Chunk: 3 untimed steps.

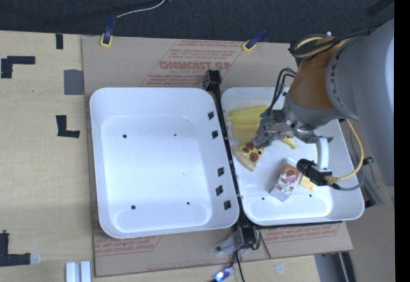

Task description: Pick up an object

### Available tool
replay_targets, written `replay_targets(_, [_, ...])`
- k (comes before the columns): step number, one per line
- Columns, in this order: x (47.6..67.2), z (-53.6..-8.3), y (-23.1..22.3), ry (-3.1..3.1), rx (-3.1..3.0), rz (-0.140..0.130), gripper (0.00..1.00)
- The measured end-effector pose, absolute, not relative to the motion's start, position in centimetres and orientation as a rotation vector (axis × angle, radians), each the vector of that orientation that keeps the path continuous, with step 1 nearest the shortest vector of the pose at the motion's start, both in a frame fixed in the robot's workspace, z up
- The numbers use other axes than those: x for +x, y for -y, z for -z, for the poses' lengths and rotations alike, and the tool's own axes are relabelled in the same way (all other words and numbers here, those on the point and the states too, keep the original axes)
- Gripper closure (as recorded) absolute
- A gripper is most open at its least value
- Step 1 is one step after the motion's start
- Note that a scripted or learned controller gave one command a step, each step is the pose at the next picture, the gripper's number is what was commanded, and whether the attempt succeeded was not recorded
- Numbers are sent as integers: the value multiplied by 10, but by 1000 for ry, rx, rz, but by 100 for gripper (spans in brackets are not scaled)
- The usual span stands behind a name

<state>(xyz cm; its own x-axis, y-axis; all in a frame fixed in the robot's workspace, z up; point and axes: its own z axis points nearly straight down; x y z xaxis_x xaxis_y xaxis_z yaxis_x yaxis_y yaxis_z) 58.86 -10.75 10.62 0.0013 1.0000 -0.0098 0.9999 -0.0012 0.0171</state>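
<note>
Nothing looks lifted yet, so the pick seems undone; nearest in the right bin (346, 210) lies a small carton (287, 181); beyond it a flat snack piece (248, 156) and a yellow banana (245, 115) by the divider; the hand (267, 133) is low over these, reaching in from the right; whether it is spread I cannot tell.

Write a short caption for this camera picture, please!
Robot tool reaches into the right bin above a banana.
</note>
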Motion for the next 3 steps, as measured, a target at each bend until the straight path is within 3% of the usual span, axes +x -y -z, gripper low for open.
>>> replay_targets(1, [589,-190,27,-2230,2209,-10,100])
replay_targets(2, [573,-257,2,-2225,2214,-7,100])
replay_targets(3, [545,-308,-30,-2227,2215,-4,100])
